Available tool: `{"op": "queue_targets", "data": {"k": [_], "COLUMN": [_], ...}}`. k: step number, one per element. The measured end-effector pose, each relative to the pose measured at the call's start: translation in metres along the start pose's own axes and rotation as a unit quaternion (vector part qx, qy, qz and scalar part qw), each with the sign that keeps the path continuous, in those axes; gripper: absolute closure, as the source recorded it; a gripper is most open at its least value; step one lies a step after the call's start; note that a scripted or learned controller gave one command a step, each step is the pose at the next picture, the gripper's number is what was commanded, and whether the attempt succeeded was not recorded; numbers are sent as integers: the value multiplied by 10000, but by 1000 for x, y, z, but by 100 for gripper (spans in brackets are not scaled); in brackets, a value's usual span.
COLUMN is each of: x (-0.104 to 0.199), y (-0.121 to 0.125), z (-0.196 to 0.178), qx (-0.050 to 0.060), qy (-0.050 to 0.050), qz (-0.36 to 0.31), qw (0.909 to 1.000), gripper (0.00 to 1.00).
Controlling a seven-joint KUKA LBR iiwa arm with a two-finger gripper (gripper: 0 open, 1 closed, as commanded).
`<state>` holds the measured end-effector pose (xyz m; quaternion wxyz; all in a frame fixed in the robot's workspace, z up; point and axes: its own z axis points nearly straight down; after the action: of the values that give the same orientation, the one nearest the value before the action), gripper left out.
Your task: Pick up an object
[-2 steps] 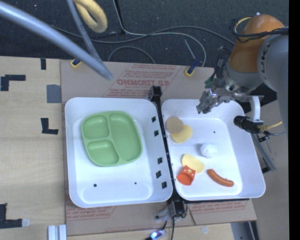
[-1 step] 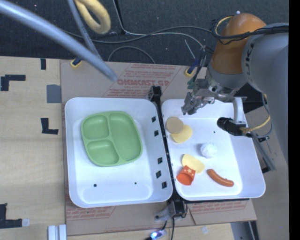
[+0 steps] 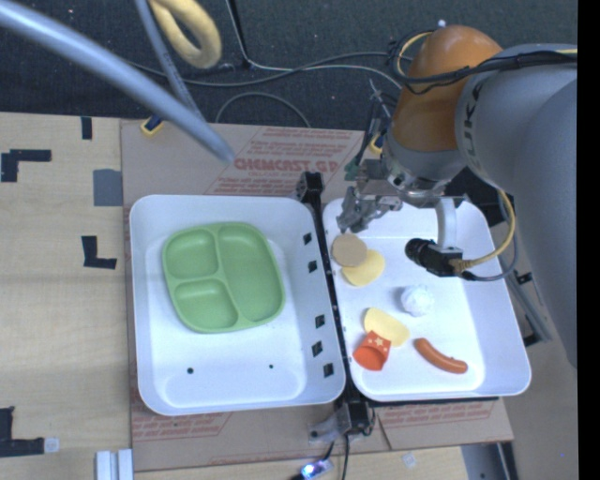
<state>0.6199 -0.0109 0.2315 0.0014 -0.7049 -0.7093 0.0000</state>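
Camera view, surface first: counter (image 3: 56, 281) is light wood-tone with black tape marks, and a brown cardboard sheet (image 3: 281, 159) with red print lies under two shallow white bins set side by side. Dark floor or mat along the top with loose cables (image 3: 272, 66); a grey bar (image 3: 112, 66) crosses the top left at a slant, yellow loop (image 3: 187, 28) beside it.

Left bin (image 3: 225, 375): a green compartment plate (image 3: 223, 277) (three sections) sits in its upper half, tilted a bit relative to the bin walls.

Right bin (image 3: 487, 370): a tan round disc (image 3: 349, 249) near the upper left corner, overlapping a yellow disc (image 3: 367, 269) just below-right of it. A small white ball (image 3: 416, 300) near the middle. A yellow wedge (image 3: 386, 326) lower down, touching a red cup-like piece (image 3: 372, 352). A toy sausage (image 3: 441, 356) to the right of those, apart from them. A black cylindrical part (image 3: 429, 255) with a yellow cable hangs over the bin's upper middle; looks like arm hardware, can't confirm.

Arm (image 3: 525, 141) comes in from the right, grey body with the orange band (image 3: 445, 70) at top, wrist pointing down-left. Gripper (image 3: 354, 217) is over the upper left corner of the right bin, just above the tan round disc. Fingertips are too cluttered to read, so can't tell if it's released or clenched; nothing visibly between them.
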Motion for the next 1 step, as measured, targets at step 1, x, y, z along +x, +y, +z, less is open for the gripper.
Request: {"op": "queue_targets", "data": {"k": [1], "x": [56], "y": [-25], "z": [8], "qx": [13], "qy": [-3], "qz": [-1], "qw": [10000], "gripper": [100]}}
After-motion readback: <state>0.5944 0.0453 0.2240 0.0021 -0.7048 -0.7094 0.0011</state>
